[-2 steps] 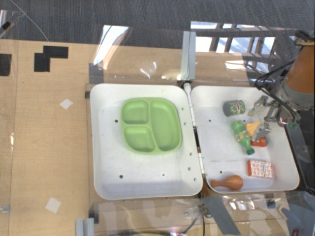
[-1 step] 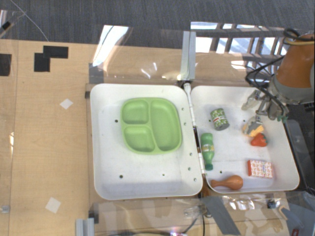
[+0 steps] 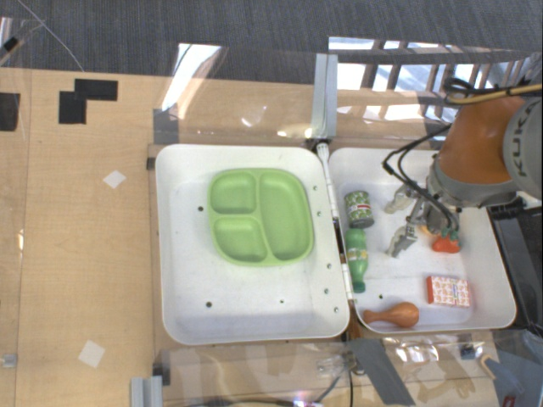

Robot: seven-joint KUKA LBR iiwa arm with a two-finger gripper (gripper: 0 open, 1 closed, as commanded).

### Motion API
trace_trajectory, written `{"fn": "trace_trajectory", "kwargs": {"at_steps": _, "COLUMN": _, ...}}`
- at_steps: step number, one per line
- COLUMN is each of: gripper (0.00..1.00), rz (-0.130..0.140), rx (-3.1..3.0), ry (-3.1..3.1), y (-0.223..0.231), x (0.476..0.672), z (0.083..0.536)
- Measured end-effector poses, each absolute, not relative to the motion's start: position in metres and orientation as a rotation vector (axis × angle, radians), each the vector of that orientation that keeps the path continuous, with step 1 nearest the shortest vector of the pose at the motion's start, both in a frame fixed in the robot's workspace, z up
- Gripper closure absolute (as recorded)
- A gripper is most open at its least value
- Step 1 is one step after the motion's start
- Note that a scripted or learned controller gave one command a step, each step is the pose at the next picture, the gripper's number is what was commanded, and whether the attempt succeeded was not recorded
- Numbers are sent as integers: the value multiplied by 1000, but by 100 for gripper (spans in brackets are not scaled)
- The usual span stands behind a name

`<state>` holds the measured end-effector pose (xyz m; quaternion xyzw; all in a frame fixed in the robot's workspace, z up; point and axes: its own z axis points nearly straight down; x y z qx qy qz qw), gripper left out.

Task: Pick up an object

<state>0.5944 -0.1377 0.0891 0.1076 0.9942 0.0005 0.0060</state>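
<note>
Under the arm (image 3: 484, 155), a small red object (image 3: 446, 244) lies partly hidden.

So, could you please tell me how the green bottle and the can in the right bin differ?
The green bottle is long and slim; the can is short and stubby. The bottle is bright green with a small red and white label, while the can is dark with a green and red label. The bottle sits nearer the camera, the can farther back. Both lie on their sides along the right bin's left wall.
</note>
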Motion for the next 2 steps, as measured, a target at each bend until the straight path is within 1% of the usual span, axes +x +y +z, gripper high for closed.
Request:
{"fn": "trace_trajectory", "kwargs": {"at_steps": 1, "gripper": 100, "rz": 1, "rx": 327, "ry": 3097, "y": -138, "x": 599, "z": 104}}
{"fn": "trace_trajectory", "kwargs": {"at_steps": 2, "gripper": 100, "rz": 0, "rx": 569, "ry": 3077, "y": -142, "x": 559, "z": 174}}
